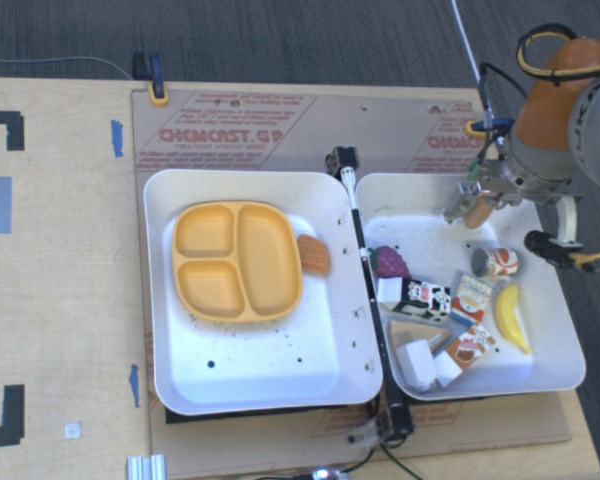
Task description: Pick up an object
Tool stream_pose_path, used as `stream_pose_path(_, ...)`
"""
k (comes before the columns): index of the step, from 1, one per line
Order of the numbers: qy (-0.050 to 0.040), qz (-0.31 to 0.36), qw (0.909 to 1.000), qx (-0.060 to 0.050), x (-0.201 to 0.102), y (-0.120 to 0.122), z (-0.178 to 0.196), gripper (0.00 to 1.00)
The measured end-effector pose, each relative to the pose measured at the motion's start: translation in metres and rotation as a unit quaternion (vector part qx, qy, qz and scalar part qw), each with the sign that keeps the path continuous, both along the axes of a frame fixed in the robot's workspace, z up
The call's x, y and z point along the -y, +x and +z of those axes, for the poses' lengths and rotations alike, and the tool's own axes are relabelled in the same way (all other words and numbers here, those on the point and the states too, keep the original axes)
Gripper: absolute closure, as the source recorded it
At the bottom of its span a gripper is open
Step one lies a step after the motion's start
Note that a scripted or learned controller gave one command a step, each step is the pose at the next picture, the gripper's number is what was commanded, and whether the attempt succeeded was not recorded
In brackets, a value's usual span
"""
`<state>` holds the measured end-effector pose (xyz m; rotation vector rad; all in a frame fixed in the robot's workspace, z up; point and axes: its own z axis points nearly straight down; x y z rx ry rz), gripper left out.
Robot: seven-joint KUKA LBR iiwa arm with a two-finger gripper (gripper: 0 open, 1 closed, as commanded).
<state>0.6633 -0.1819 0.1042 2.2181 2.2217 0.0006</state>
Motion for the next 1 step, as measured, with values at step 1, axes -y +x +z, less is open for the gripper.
stream_pose_path(1,0.0006,0.0,1.0,0.0,-0.0562,-0.0183,0.1068,1.0)
